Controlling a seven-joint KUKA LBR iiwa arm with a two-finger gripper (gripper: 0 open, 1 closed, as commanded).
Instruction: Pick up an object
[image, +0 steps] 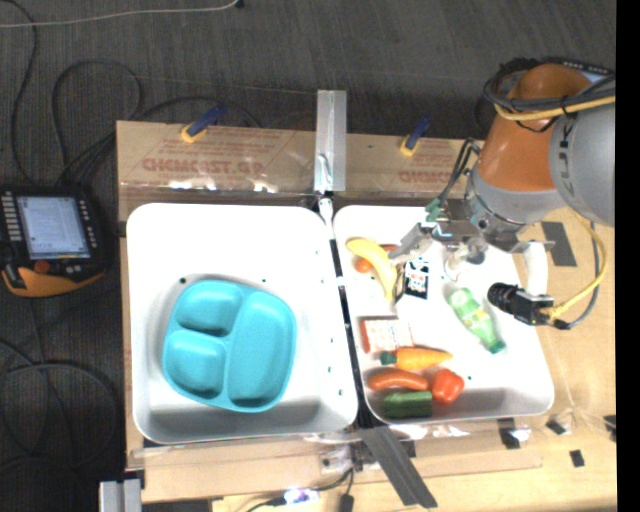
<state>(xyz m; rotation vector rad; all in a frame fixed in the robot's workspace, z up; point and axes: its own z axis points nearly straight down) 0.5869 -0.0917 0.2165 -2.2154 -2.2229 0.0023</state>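
Note:
The right bin (520, 380) holds several objects. A yellow banana (372, 262) lies at its upper left, with a small black box (416, 280) beside it. A green bottle (475, 318) lies to the right. Along the front are a red-and-white packet (382, 333), a carrot (422, 356), an orange-red chili (395, 380), a red pepper (448, 385) and a green cucumber (405, 403). My gripper (440, 248) hangs over the bin's back part, just above the black box and between banana and bottle. Its fingers (411, 241) stand spread, with nothing between them.
The left bin (150, 260) holds a light blue divided plate (230, 345). A metal divider post (331, 140) stands behind the seam between the bins. A control pendant (50, 235) lies on the floor at far left. A black cylinder with a yellow cable (515, 298) hangs off the wrist over the right bin.

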